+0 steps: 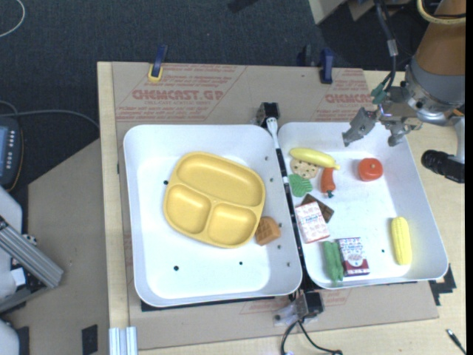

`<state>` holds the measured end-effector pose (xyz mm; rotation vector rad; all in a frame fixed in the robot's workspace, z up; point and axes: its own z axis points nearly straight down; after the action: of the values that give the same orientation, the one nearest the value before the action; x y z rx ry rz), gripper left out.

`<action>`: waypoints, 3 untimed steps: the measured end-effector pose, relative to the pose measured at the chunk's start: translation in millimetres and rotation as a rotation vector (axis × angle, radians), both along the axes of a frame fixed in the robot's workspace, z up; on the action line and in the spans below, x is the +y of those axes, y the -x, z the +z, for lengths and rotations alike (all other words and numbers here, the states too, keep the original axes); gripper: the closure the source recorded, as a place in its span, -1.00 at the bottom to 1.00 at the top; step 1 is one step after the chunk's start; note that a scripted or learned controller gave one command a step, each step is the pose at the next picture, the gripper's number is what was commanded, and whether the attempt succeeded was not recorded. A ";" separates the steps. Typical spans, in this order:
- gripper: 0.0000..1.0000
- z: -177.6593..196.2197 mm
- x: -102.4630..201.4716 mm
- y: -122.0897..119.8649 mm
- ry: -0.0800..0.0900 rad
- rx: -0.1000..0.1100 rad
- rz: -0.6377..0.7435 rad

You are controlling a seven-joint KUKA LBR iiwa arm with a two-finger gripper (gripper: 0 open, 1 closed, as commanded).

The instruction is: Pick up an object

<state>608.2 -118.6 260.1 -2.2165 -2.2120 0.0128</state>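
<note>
My gripper (372, 134) hangs over the far edge of the right bin (427, 198), its fingers spread open with nothing between them. A red tomato (370, 169) lies just in front of it. Left of the tomato are a yellow banana (312, 156), a round cookie (304, 170), a green leafy piece (299, 186) and a small carrot (328, 181). Nearer the front lie a white and red carton (312, 222), a green pickle (332, 261), a red box (353, 256) and a corn cob (400, 239).
The left bin (148, 250) holds a yellow divided plate (214, 198) and a brown pastry piece (267, 231) beside it. A black divider clip (269, 114) sits between the bins at the back. The bench board surrounds both bins.
</note>
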 end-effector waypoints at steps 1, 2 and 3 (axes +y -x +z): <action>-1.00 8.1 0.4 -2.0 0.002 -0.014 0.003; -1.00 -52.2 2.0 5.1 0.000 -0.008 0.002; -1.00 -98.0 10.0 5.5 0.000 -0.007 0.002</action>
<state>602.7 -108.6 162.1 -2.2174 -2.2177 0.0046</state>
